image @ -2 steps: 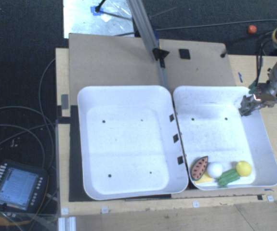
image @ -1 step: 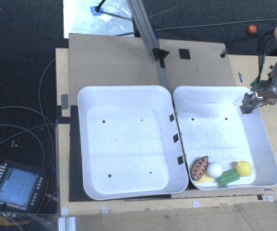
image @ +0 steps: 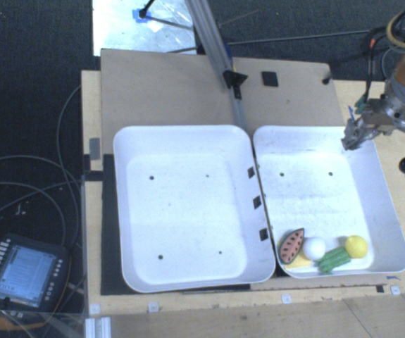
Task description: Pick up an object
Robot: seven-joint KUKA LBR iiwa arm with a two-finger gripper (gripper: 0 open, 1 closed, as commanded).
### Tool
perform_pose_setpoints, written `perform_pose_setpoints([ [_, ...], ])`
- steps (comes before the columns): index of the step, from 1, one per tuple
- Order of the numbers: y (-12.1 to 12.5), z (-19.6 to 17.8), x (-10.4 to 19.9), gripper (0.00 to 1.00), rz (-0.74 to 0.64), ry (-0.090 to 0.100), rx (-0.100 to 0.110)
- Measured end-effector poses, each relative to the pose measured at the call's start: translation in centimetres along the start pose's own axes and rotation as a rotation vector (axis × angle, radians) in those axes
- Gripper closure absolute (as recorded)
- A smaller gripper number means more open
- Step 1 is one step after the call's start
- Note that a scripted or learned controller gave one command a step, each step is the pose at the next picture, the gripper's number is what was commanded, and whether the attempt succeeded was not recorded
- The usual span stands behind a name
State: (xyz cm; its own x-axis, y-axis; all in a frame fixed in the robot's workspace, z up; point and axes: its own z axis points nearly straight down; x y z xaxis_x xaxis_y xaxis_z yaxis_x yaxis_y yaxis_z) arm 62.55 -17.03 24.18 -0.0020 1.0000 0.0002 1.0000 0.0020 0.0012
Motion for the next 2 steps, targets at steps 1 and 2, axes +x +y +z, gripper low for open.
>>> perform_pose_setpoints([
  [1, -3.9, 1.6, -3.1, 1.0, 0.005, -0.001, 0.002],
  [2, -3.8, 0.5, -2.9, 1.0, 0.001, -0.001, -0.001],
])
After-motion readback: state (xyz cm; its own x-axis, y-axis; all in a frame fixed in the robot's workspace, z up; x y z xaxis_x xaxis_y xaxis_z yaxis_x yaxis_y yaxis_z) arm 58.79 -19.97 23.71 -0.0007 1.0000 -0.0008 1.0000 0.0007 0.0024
